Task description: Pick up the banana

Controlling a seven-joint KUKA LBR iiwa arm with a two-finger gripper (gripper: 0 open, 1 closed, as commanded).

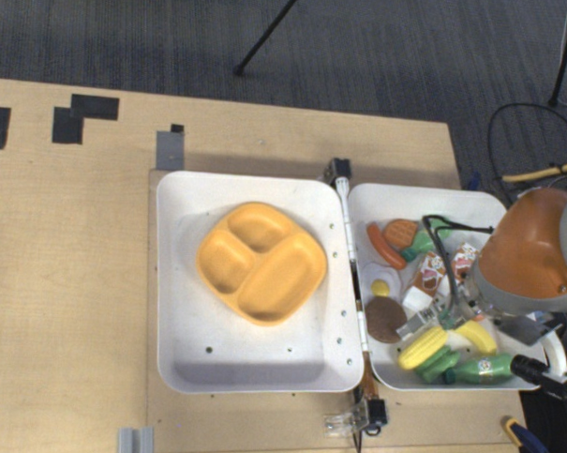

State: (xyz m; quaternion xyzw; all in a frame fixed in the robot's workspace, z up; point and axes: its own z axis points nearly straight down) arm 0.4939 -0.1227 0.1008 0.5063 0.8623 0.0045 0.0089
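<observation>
Jaws are lowered among the toys in the right bin, beside the banana; whether they are open cannot be told.

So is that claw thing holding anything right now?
Gripper: down among the toys in the right bin, by the banana; grip cannot be told.

Glossy yellow plastic plate in smooth white bin; matt wooden bench.
</observation>
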